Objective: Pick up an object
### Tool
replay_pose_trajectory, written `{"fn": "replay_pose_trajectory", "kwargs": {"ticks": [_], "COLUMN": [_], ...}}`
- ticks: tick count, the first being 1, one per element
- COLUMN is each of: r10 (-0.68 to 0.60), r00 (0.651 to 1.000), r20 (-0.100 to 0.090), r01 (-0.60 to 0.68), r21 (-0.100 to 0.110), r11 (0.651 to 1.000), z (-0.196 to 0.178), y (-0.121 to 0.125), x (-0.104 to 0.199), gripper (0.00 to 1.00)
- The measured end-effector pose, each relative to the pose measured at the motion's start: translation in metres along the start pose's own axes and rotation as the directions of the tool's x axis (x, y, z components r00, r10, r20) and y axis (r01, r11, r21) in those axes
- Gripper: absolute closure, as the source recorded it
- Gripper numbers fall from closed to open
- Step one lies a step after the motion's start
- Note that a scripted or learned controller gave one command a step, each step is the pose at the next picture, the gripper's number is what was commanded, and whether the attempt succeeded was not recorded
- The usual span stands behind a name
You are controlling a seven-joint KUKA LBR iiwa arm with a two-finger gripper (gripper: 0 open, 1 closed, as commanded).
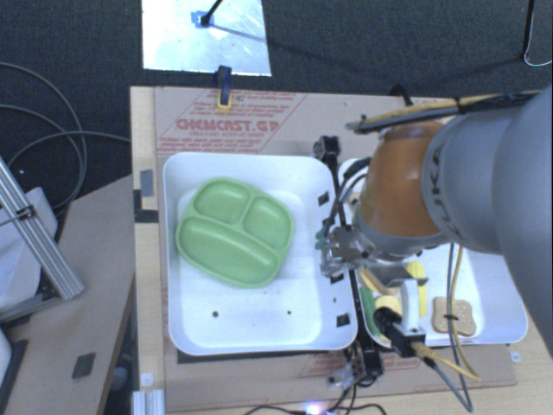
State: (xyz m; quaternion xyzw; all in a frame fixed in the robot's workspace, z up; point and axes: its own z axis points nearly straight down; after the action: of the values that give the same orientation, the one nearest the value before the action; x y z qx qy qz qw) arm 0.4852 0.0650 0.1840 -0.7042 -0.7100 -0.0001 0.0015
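Pincer (380,296): low over the near left end of the right bin (510,318), mostly hidden under the arm (449,180); I cannot tell its state or whether it holds anything.
Yellow piece (418,285): apparently a banana, just beside the pincer.
Tan toast-like piece (455,316): right of it in that bin.
Green divided plate (235,230): flat in the left bin (251,327), well apart.

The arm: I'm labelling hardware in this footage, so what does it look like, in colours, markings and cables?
The arm is bulky, rounded and grey, with dark lettering partly visible on its casing. An orange band wraps it above the wrist, and a grey metallic collar sits below that. Black cables run beside the wrist, and thin yellow cables trail under it.
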Motion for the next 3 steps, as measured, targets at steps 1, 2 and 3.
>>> {"fn": "replay_pose_trajectory", "kwargs": {"ticks": [1, 2, 3], "r10": [0.0, 0.0, 0.01], "r00": [1.0, 1.0, 1.0], "r20": [-0.001, 0.002, 0.003], "r01": [0.0, 0.0, -0.01], "r21": [-0.012, 0.005, -0.002], "r11": [1.0, 1.0, 1.0], "z": [-0.074, 0.028, 0.08], "y": [0.033, 0.041, 0.002], "x": [0.029, 0.082, 0.082], "gripper": [1.0, 1.0, 1.0]}}
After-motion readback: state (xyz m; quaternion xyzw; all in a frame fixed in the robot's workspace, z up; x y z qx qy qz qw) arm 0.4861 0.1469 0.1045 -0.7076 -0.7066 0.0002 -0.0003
